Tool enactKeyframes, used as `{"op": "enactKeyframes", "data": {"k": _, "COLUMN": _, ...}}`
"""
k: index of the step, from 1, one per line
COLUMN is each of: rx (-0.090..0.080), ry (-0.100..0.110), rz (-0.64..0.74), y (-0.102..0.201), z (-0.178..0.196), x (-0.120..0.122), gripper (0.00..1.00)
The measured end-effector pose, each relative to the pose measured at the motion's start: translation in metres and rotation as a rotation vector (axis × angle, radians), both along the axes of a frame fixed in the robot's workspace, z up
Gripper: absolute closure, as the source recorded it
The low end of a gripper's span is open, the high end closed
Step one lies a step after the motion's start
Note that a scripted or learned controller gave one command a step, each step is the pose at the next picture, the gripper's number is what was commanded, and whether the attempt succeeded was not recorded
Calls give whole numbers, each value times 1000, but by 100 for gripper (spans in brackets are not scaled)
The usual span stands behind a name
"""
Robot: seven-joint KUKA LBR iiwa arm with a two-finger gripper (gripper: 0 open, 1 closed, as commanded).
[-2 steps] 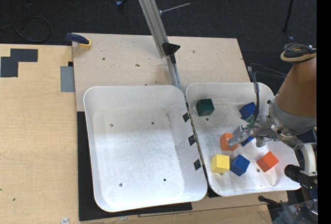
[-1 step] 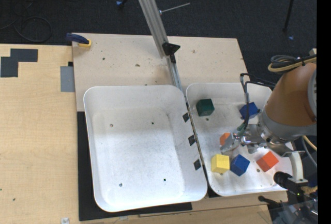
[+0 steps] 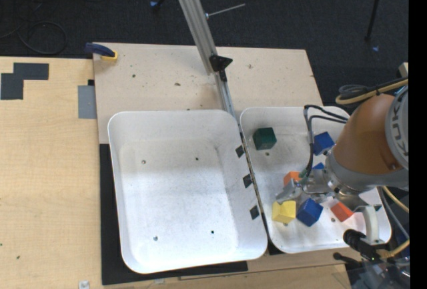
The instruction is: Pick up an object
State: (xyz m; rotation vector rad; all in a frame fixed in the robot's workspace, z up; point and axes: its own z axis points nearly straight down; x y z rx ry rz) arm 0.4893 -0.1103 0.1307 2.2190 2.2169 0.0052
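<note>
Several small blocks lie in the right bin (image 3: pixel 280 122). A dark green cube (image 3: pixel 265 138) sits near its far left. A blue block (image 3: pixel 323 142) lies toward the far right. A yellow block (image 3: pixel 284 211) and a blue cube (image 3: pixel 309 211) rest side by side near the front, with a red piece (image 3: pixel 341 212) to their right. An orange piece (image 3: pixel 291 178) shows beside my gripper (image 3: pixel 299 190). The gripper is low in the bin, just above the yellow and blue pair. The arm's orange band (image 3: pixel 371 142) hides part of the bin's right side.
The left bin (image 3: pixel 127 147) stands beside the right one, with black clips (image 3: pixel 245 180) along the shared wall. A slanted aluminium bar (image 3: pixel 197 21) rises behind the bins. A blue-and-yellow clamp (image 3: pixel 101 51) lies at the board's far left corner.
</note>
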Motion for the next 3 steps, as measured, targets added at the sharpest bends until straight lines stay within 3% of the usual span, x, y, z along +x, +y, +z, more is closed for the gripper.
{"op": "enactKeyframes", "data": {"k": 1, "rx": 1, "ry": -2, "rz": -8, "y": -2, "z": 11, "x": 1, "gripper": 100}}
{"op": "enactKeyframes", "data": {"k": 3, "rx": 0, "ry": 2, "rz": 2, "y": -2, "z": 134, "x": 6, "gripper": 100}}
